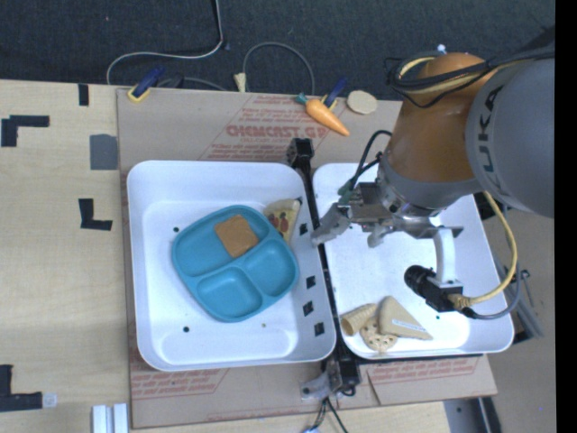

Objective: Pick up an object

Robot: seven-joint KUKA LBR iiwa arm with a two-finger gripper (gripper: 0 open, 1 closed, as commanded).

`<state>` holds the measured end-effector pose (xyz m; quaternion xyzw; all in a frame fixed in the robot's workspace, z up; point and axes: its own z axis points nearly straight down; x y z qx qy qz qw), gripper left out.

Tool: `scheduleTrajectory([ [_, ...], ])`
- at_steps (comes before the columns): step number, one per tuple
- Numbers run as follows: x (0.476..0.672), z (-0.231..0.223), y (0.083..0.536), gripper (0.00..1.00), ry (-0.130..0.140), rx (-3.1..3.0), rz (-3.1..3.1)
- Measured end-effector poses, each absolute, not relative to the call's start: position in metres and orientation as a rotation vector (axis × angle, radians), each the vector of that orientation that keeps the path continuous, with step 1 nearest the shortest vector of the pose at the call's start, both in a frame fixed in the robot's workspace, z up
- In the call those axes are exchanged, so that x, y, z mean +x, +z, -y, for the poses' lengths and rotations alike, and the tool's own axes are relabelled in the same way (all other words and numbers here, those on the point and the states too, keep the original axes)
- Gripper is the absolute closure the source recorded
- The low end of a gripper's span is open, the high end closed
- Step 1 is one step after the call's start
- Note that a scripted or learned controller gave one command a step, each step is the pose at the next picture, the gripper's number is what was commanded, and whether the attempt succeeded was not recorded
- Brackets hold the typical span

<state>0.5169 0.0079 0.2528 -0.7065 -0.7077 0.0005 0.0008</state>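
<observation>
Over the right bin (491,327), the arm (469,142) blocks most of the view: grey body and orange band cover the bin's upper half and right rim. Gripper (374,228) sits low above the bin floor near the divider; cannot tell from this angle how it stands, and nothing is visibly held. A black cylindrical part (428,287) with a yellow cable hangs off the wrist, partly masking the floor.

Left bin (149,242) holds a blue compartment tray (236,264) with a brown square piece (237,234) lying in its upper compartment. A pale wedge-shaped item (284,215) lies at the tray's upper right, against the bin wall; details too small to read.

Candidate objects in the right bin: a tan cluster (388,323) near the front edge, looks like a cone shape plus a speckled flat piece, touching each other, well apart from the gripper.

Both bins rest on a printed cardboard sheet (261,129) on a wooden bench (54,269) with black markers. A toy carrot (326,117) and a round beige disc (362,103) lie on the cardboard behind the bins. Dark carpet and loose cables beyond.
</observation>
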Motion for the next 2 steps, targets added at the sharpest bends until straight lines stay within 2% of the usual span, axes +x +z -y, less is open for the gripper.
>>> scheduleTrajectory([
  [1, 0.556, 0.047, 0.180, 0.00, 0.009, -2.225, 2.215],
  [2, 0.653, 0.057, 0.184, 0.00, -0.005, -2.222, 2.229],
])
